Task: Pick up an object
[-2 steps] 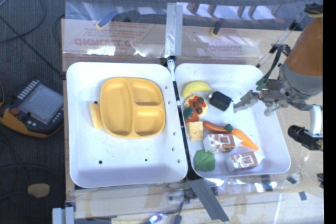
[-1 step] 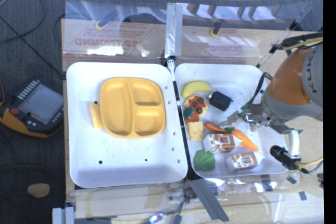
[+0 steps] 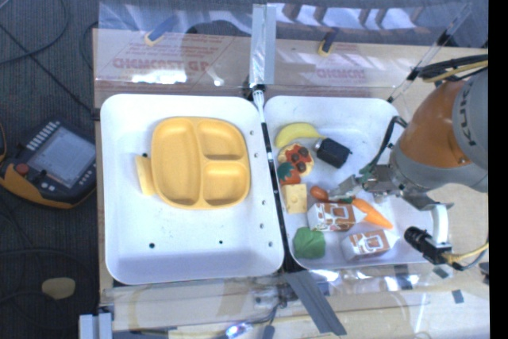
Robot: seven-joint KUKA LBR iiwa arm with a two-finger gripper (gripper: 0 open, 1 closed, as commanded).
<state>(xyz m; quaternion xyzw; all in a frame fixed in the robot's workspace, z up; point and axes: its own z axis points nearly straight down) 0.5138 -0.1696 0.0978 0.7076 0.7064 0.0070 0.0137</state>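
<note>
The right bin [image 3: 349, 109] holds several toy foods. A yellow banana [image 3: 295, 132] lies at its back left, a black block [image 3: 332, 152] beside it and a round fruit-topped piece [image 3: 298, 158] just in front. Nearer the front lie a pale cheese wedge [image 3: 295, 198], a brown-and-white carton [image 3: 331, 217], an orange carrot [image 3: 371, 212], a second carton [image 3: 367, 243] and a green vegetable [image 3: 309, 241]. My gripper [image 3: 359, 183] hangs low over the bin's middle right. It is just behind the carrot and the first carton. Nothing shows lifted.
The left bin [image 3: 111, 194] holds a yellow divided plate [image 3: 198, 161]. The grey arm with its orange band [image 3: 432, 140] covers the right bin's right side. A handheld pendant [image 3: 49, 163] lies on the floor at the left. Cables run along the right edge.
</note>
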